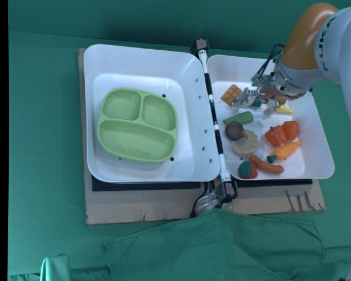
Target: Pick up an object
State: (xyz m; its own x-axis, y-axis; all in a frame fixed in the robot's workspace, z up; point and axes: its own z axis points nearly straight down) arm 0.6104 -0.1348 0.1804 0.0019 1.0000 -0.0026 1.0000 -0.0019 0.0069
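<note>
Currently jaws (253,100) hover low in right bin (319,151), upper right of frame, between waffle (231,93) and yellow toy (284,109), presumably lining up; grip state: cannot tell.

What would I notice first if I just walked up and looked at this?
Probably the pile of bright toy food in the right bin, such as the carrot and the sausage. The grey arm with its orange band reaches in from the right, its gripper low over the far end of that pile. In the left bin lies a light green divided plate.
</note>
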